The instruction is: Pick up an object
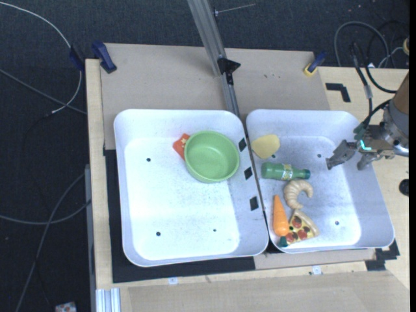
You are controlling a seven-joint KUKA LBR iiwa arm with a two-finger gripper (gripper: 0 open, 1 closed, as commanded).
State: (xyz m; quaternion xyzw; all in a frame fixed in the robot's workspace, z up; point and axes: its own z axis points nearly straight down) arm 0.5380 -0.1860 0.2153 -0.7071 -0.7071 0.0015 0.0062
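Observation:
My gripper (351, 158) hangs over the right side of the right bin (364, 229), its two fingers spread open with nothing between them. To its left in that bin lie a green bottle (285, 171) on its side, a pale yellow lemon-like piece (266, 145), a beige croissant (298, 192), an orange carrot (279, 216) and a pizza slice (301, 228). The left bin (162, 239) holds a green bowl (211, 156) with a red object (180, 145) tucked at its left rim.
A grey metal bar (211, 38) slants down from the top to the gap between the bins. Blue clamps (104, 57) and a yellow clamp (315, 62) sit on the bench's far corners. Cables trail at the upper right.

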